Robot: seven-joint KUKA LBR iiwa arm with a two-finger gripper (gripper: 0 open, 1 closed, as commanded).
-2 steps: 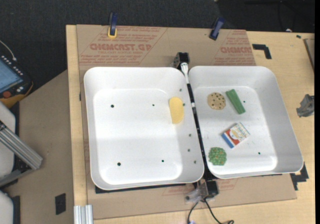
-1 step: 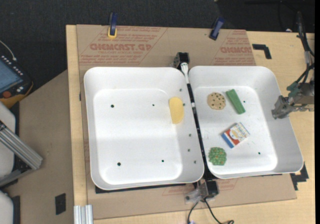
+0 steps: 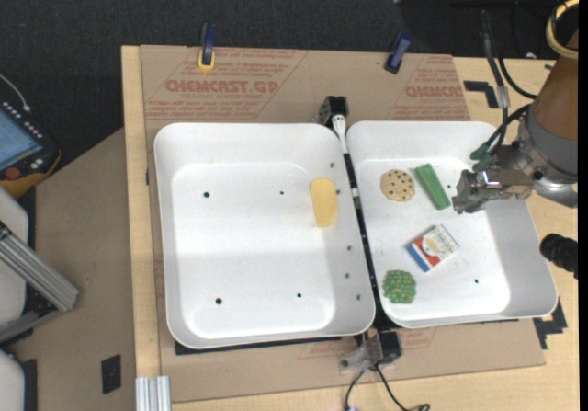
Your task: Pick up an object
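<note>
board [image 3: 276, 78]: brown, flat under both bins, with red letters at 12 o'clock
clips: a blue and yellow one [image 3: 208, 46] at 11 o'clock, a blue one [image 3: 399, 51] at 1 o'clock
screen [image 3: 14, 138]: blue, at 9 o'clock

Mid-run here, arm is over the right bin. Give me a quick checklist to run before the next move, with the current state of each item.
1. Gripper over the right bin: ok.
2. Something between its fingers: cannot tell, too small and dark.
3. Nearest target, green block, just left of gripper, lying apart from the cookie: ok.
4. Red, white and blue packet and green ball lie apart from each other: ok.
5. Yellow piece in left bin, near the divider: ok.
</note>
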